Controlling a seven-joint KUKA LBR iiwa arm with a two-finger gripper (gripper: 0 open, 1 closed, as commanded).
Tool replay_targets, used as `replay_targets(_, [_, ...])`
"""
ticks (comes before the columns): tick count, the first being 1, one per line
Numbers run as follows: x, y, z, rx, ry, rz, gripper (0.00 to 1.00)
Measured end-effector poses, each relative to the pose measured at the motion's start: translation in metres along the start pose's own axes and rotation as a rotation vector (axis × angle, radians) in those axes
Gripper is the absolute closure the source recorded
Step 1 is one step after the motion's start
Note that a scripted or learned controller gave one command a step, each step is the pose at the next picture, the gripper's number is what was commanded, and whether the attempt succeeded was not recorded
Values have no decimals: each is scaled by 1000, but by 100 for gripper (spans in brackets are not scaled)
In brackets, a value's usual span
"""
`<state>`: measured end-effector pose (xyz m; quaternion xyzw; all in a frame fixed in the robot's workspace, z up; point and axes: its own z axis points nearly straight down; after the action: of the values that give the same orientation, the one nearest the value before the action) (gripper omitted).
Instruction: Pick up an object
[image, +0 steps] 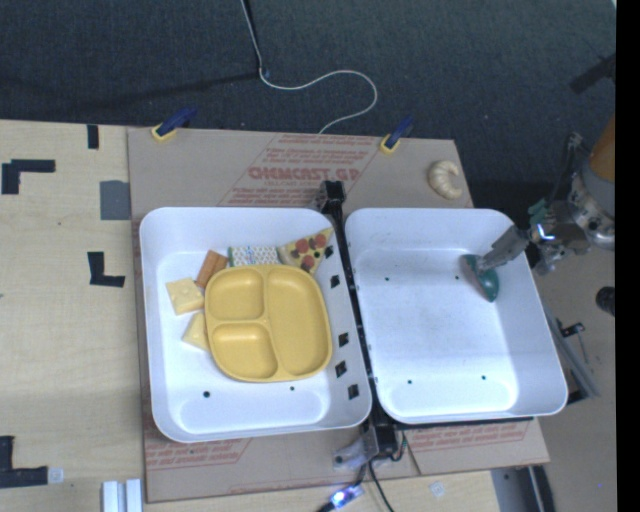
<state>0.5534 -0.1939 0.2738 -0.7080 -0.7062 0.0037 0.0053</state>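
In the camera view, two shallow white bins are seen side by side on a brown cardboard sheet (300, 170) laid over the bench (60, 300). The left bin (160, 400) is occupied mostly by a yellow divided plate (268, 322), which lies flat with three compartments. Around the plate's upper and left edges, several small flat items are crowded: two pale yellow cracker-like pieces (185, 296) at the left, an orange-brown piece (211, 266) above them, and a patterned, colourful piece (310, 247) near the bin's upper right corner, partly overlapped by the plate. The right bin (440, 390) holds one thing, a small teal object (486, 284), placed near the upper right of the bin floor, well apart from everything in the left bin. The claw (484, 268) is reached in from the right over the bin's right wall, and its tip is seen touching or just above the teal object; whether the object is clamped, and whether the claw is apart or together, cannot be told. The arm's wrist (560, 235) is seen beyond the bin's right rim. Outside the bins, a pale rounded object (447, 178) rests on the cardboard above the right bin, and two yellow-and-blue clamps (174, 123) are fixed at the cardboard's upper edge. A white cable (320, 85) is looped on the dark floor beyond.
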Motion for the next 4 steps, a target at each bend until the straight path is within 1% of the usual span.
replay_targets(1, [0, 2, -7, -11, -3, -4, 0])
replay_targets(2, [-9, 1, 46, -6, -2, -3, 0])
replay_targets(3, [-12, -1, 110, -5, -1, -4, 0])
replay_targets(4, [-3, -4, 158, -6, -1, -4, 0])
